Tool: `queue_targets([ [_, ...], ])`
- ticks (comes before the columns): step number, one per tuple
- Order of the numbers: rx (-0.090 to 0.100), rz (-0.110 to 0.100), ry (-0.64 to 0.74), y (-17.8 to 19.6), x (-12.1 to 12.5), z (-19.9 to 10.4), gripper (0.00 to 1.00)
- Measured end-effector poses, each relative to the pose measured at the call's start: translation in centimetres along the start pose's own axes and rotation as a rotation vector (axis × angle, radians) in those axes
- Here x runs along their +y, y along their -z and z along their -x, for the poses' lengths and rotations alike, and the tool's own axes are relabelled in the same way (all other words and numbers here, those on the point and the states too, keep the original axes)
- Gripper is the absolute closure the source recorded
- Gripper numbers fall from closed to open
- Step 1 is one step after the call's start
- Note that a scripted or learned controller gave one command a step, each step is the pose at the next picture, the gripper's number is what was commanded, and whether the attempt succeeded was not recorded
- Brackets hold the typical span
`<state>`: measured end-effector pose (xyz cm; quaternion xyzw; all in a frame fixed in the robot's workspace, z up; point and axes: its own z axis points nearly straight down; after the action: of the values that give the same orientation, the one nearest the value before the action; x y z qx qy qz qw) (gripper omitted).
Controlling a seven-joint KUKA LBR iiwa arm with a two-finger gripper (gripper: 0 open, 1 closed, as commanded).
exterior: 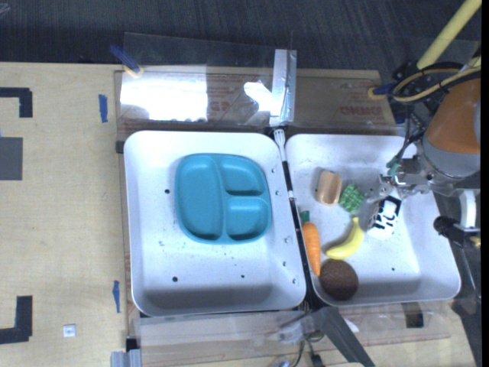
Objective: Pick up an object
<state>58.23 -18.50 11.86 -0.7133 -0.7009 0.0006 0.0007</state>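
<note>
The right bin [428, 277] holds several small items: a tan bread-like piece [328, 187], a green knobbly piece [351, 198], a yellow banana [348, 241], an orange carrot [312, 247] along the left wall, and a brown round object [338, 277] at the front. My gripper [386, 214], black with white markings, hangs low inside this bin, just right of the banana's upper end and of the green piece. Nothing is visibly held in it. The grey arm with its orange band [454, 128] comes in from the right.
The left bin [153, 266] carries a blue divided plate [224, 197] in its middle. A clear plastic sheet [199, 90] and a metal bracket [283, 82] stand behind the bins. Cables [412, 82] hang at the upper right, near the arm.
</note>
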Motion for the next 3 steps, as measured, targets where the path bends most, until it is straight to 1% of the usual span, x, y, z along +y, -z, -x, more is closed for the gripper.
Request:
queue_targets([
  [1,0.0,-0.001,-0.109,1.5,1.1,-1.5,1.0],
  [2,0.0,-0.002,-0.116,1.9,4.4,-3.4,1.0],
  [3,-0.002,0.007,-0.157,16.7,2.2,-0.3,1.0],
])
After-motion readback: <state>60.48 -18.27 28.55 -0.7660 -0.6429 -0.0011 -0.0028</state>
